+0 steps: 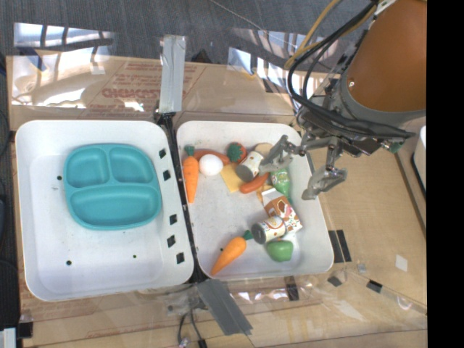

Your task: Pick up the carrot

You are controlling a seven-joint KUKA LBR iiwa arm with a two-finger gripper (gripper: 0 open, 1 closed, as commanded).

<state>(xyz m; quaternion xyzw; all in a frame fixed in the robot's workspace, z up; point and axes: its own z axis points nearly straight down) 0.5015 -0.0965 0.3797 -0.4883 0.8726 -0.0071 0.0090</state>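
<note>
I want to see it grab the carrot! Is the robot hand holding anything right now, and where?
Nothing is held. The gripper hangs open over the right bin's right side, nothing between its fingers. Both carrots lie untouched.

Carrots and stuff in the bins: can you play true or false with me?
1. There are two carrots in the right bin. True.
2. The teal plate sits in the right bin. False: it sits in the left bin.
3. The gripper holds a carrot. False: nothing is between its jaws; they stand open.
4. A white egg lies beside one carrot. True.
5. The plate has food on it. False: no food lies on it.
</note>
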